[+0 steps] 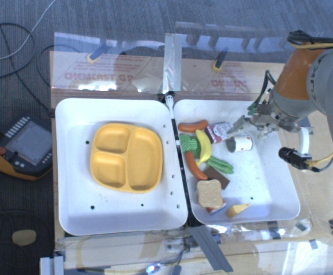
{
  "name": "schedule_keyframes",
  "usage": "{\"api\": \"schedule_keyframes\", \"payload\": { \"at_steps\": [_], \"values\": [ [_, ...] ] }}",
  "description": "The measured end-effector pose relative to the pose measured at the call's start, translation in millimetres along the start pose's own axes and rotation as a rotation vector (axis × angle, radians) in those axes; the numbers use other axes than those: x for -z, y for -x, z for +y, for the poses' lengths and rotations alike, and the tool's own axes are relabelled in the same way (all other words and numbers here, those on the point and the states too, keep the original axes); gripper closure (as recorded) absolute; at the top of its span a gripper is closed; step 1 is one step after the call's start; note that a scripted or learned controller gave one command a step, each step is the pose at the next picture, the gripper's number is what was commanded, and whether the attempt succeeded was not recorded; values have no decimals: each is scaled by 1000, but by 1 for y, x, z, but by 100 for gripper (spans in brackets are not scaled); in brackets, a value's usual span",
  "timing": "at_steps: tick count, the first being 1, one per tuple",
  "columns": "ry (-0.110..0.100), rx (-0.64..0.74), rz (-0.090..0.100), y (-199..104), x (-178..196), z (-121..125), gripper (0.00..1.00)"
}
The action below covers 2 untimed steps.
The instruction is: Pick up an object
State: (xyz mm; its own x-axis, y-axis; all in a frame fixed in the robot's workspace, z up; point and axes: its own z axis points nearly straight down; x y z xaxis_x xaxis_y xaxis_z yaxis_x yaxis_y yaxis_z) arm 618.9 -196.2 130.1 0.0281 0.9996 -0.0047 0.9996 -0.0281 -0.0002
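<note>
The right bin [269, 205] holds several toy foods. Along its left side lie a red sausage [193, 126], a yellow banana [203, 144], a green leafy piece [189, 145] and an orange carrot [193, 165]. Lower down are a green pepper [221, 165], a brown bar [218, 178], a slice of bread [210, 193] and a cheese wedge [238, 209]. A maroon packet [215, 133] and a small white can [241, 144] on its side lie near the bin's middle. My gripper [242, 126] hangs low just above the can, beside the packet. Nothing is visibly held.
The left bin [74, 211] holds a yellow divided plate [126, 156]. The arm with its orange band [295, 76] comes in over the right bin's far right corner. A black cable and connector [295, 156] hang by the bin's right wall. A handheld controller [23, 148] lies on the floor at the left.
</note>
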Motion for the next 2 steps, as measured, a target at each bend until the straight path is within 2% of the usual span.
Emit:
{"api": "schedule_keyframes", "payload": {
  "at_steps": [1,2],
  "values": [
    [17,69,-1,-5,-32,8,0],
    [-1,-53,6,-1,1,-16,0]
  ]
}}
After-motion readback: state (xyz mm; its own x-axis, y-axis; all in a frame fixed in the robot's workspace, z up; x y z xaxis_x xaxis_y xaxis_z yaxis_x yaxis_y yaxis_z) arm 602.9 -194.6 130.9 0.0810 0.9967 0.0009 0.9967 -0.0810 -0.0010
